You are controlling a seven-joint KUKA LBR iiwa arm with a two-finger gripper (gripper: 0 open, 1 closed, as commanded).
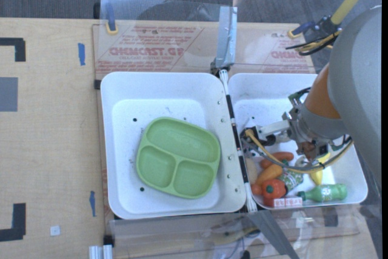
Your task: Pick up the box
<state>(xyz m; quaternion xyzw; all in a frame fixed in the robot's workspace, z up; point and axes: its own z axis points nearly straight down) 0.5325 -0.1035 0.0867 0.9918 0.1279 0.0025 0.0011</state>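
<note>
Progress looks slight, judging by how things lie. The end effector hangs low in the right bin, above its cluster of toy food, and the grey wrist and orange band hide its tip, so I cannot tell whether it is released or clenched. Nothing is visibly held.

Just below and left of it lie a carrot and a second orange piece, with a red tomato touching them at the near side. A green bottle lies on its side along the near wall, with a yellow piece just above it. A small white-and-red item sits against the near rim between tomato and bottle; it may be the box, but it is too small and too covered to tell. If it is, it rests in the bin, hemmed in by its neighbours, and the pick is not yet done.

The left bin holds a green divided plate, well apart from the arm. Both bins sit on the wooden worktop.

What is left, as I judge it: locating the box, closing on it and lifting it free.
</note>
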